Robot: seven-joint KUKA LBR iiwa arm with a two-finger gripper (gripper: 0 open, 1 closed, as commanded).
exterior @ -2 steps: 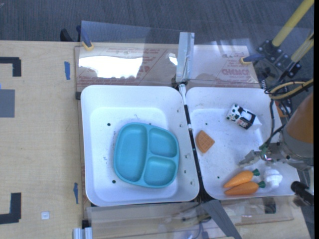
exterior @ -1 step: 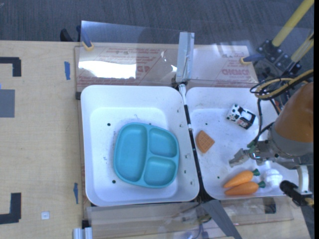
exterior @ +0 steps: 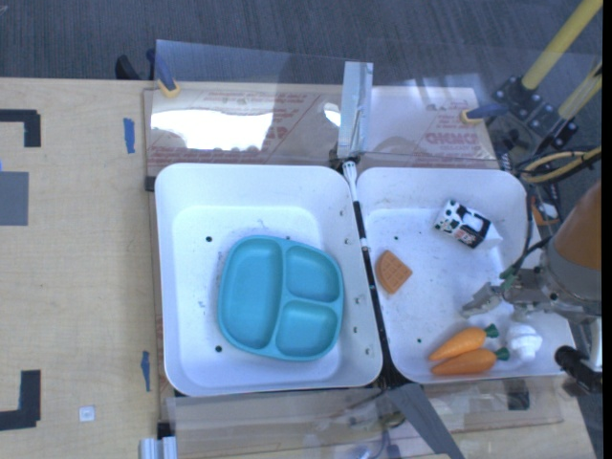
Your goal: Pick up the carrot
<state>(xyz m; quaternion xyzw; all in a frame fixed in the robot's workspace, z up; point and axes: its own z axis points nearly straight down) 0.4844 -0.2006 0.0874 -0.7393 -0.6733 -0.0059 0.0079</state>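
The carrot [exterior: 460, 343] lies near the front edge of the right bin [exterior: 421, 208], orange with a green top pointing right. A second orange carrot-like piece [exterior: 466, 362] lies just below it, touching it. My gripper [exterior: 490, 293] hangs at the bin's right side, just above and to the right of the carrot. It is open with nothing between its fingers. The arm's orange band [exterior: 583, 237] is at the view's right edge.
A tan cracker-like piece [exterior: 392, 271] lies at the right bin's left side and a black-and-white toy [exterior: 463, 224] at its back. A small white object [exterior: 524, 340] sits right of the carrots. A teal divided plate [exterior: 280, 297] rests in the left bin [exterior: 182, 256].
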